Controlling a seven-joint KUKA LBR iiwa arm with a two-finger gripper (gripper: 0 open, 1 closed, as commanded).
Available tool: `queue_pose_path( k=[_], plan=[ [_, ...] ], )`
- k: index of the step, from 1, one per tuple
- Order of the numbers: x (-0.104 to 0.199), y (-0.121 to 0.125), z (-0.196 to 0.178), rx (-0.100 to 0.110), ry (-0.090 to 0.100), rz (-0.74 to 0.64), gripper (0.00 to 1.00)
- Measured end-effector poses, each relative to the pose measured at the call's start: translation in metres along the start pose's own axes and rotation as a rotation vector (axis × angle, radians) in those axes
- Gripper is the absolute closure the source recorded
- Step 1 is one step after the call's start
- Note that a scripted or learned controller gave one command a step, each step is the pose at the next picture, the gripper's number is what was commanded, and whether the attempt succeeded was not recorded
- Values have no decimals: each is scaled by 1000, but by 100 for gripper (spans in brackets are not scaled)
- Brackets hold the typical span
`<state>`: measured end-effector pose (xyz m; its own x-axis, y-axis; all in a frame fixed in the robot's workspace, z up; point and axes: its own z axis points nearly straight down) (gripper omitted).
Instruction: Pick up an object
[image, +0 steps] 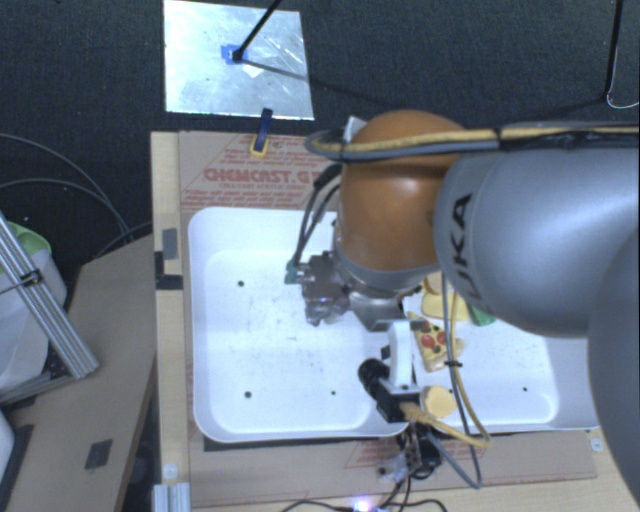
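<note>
Two bins: side by side on the worktop. The left bin (240, 330) showed a bare white floor with a few dark specks, and the right bin (520, 375) lay mostly under the arm.
Arm: the grey arm (540, 240) reached in from 3 o'clock. Its orange band (395, 190) sat near the middle of the view, above the seam between the bins.
Wrist: a grey block of hardware (322, 285) stuck out at 8 o'clock of the orange band, low over the left bin's right side.
Jaws: tucked beneath the wrist, so I could not tell whether they were released or clenched. Nothing was seen between them.
Task's things: a yellow piece with red spots (435, 342) lay at 5 o'clock of the band, just inside the right bin. A green scrap (483, 318) peeped out at 3 o'clock of that piece. A rounded yellow item (440, 402) rested at 6 o'clock of it, by the front rim.
Step in hand: by my reading this was the reach down toward the cluster, and no lift was evident.
Next move: it likely called for settling squarely over one item — the spotted piece seemed nearest — then gripping it and rising straight up, clear of the dividing wall.
</note>
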<state>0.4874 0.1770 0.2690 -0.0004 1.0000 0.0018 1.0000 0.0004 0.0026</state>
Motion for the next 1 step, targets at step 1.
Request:
queue_pose_path(
  k=[1],
  plan=[
    [-28,1,-113,-12,3,0,100]
  ],
)
